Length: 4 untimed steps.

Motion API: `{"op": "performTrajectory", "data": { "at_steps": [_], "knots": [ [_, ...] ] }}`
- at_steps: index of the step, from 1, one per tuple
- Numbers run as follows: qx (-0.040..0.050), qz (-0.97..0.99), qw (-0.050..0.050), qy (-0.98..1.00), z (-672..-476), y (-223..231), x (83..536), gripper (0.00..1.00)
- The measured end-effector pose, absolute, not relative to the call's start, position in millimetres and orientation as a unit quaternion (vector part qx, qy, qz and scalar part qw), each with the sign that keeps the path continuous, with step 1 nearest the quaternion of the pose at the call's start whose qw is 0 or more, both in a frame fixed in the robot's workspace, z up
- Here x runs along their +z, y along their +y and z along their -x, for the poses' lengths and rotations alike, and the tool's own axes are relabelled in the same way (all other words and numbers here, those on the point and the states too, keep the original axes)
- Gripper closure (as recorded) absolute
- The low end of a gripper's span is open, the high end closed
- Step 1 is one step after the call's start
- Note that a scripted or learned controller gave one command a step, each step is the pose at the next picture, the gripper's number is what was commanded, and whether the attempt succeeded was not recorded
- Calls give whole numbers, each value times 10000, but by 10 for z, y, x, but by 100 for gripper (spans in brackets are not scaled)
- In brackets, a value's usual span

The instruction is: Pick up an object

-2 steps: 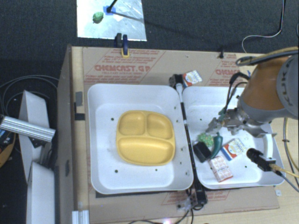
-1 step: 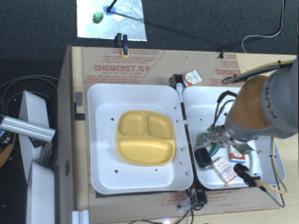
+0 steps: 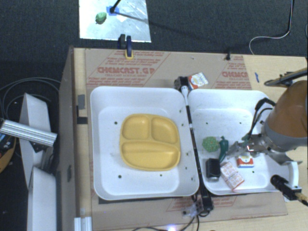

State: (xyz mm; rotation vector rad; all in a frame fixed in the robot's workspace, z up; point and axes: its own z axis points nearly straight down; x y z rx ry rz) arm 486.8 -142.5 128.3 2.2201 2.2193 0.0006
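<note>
The gripper (image 3: 239, 148) is hanging low over the right bin (image 3: 226, 105), beside a small red-and-white packet (image 3: 245, 161); whether its fingers are parted or closed cannot be told. Nearby are lying a green ball (image 3: 210, 144), a dark green piece (image 3: 223, 148), a black block (image 3: 212, 169) and a red-patterned packet (image 3: 232, 173). A yellow divided plate (image 3: 149, 142) is sitting in the left bin (image 3: 108, 105). The cardboard (image 3: 159, 64) beneath is reading "CHEMCAST GP" in red.

Arm (image 3: 288, 119) cut off at right edge; gripper (image 3: 240, 149) fingers too blurred to tell.
</note>
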Motion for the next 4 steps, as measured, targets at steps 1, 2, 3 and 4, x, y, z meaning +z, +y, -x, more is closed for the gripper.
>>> {"op": "performTrajectory", "data": {
  "at_steps": [1, 2, 3, 4],
  "knots": [
    [38, -7064, 54, 7078, -5527, -886, 895, 0],
    [57, -7055, 47, 7086, -5541, -870, 1005, 100],
    [56, -7056, 46, 7086, -5539, -869, 1003, 0],
    [1, -7066, 0, 7076, -5210, -986, 865, 0]
  ]
}}
